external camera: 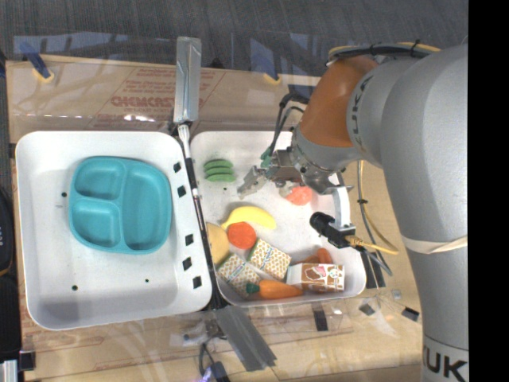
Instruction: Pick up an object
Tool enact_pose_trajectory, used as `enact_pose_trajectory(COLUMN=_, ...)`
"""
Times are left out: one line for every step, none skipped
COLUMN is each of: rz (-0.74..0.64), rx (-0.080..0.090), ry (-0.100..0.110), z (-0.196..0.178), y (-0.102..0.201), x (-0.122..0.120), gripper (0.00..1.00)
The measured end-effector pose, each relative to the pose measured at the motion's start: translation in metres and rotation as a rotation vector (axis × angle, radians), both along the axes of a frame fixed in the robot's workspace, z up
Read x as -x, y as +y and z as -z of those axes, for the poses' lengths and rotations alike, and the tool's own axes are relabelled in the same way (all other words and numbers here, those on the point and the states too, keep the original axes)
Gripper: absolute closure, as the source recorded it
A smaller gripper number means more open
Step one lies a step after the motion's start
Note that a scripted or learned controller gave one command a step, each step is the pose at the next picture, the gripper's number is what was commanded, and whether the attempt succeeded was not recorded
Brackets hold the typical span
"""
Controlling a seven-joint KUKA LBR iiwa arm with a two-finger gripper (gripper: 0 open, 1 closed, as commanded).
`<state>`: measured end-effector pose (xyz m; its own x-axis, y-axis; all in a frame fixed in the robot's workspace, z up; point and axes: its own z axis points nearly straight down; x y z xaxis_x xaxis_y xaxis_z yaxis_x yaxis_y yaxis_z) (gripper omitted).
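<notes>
While a teal divided plate (121, 203) lies in the left bin (48, 237), the gripper (256, 178) hangs over the right bin (238, 143) beside a green ridged piece (218, 169) near its far edge, fingers spread with nothing between them. A banana (250, 216), an orange ball (241, 234) and a carrot (278, 290) crowd the near edge; a pink piece (301, 195) sits under the wrist.

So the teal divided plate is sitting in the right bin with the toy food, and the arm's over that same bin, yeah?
Not quite. The camera view shows the teal divided plastic plate lying alone in the left white bin, not the right one. The toy food, such as the yellow banana and orange carrot, is in the right white bin, and the grey arm is over that bin.
</notes>
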<state>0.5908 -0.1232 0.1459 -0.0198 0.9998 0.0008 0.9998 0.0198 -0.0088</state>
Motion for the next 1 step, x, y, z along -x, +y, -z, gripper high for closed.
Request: enact_pose_trajectory(rz=-0.020, rx=0.001, ry=-0.015, z=0.0494, y=0.0162, x=0.0340, gripper=0.00)
